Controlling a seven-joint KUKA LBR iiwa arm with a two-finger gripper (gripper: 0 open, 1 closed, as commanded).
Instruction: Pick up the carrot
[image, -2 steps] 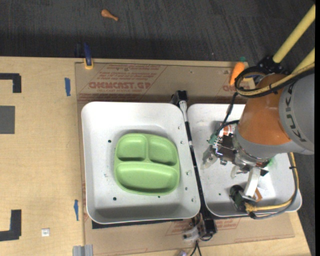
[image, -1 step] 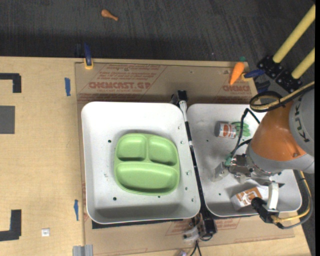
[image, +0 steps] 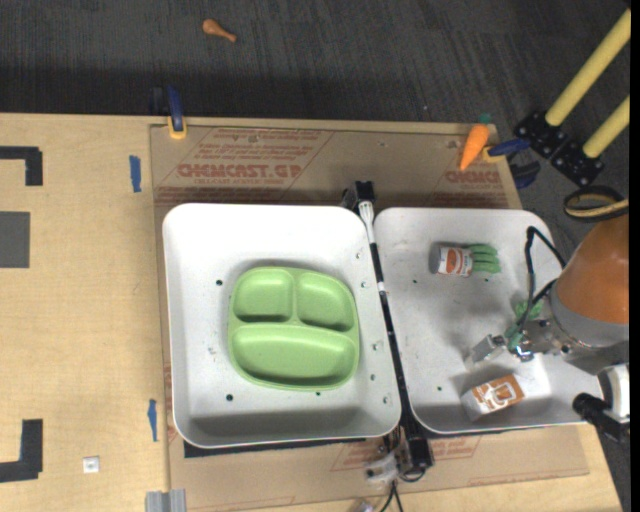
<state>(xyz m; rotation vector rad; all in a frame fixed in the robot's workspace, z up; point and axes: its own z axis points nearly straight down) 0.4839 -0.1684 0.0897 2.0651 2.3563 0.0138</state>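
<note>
In the right bin (image: 420, 300) a small toy (image: 465, 260) lies near the back, with a white and orange-red body and a green leafy end pointing right; it is the closest match to the carrot. My gripper (image: 500, 347) hangs low over the right bin's front right part, in front of that toy and well apart from it. Nothing shows in its grasp. Just in front of the gripper an orange and white packet (image: 495, 393) lies on the bin floor. The arm's orange band (image: 600, 275) covers the bin's right rim.
The left bin (image: 200, 300) holds a green divided plate (image: 295, 325). A black divider (image: 380, 300) runs between the bins. An orange-tipped clamp (image: 475, 145) sits on the cardboard behind the right bin. Yellow poles (image: 600, 70) stand at the back right.
</note>
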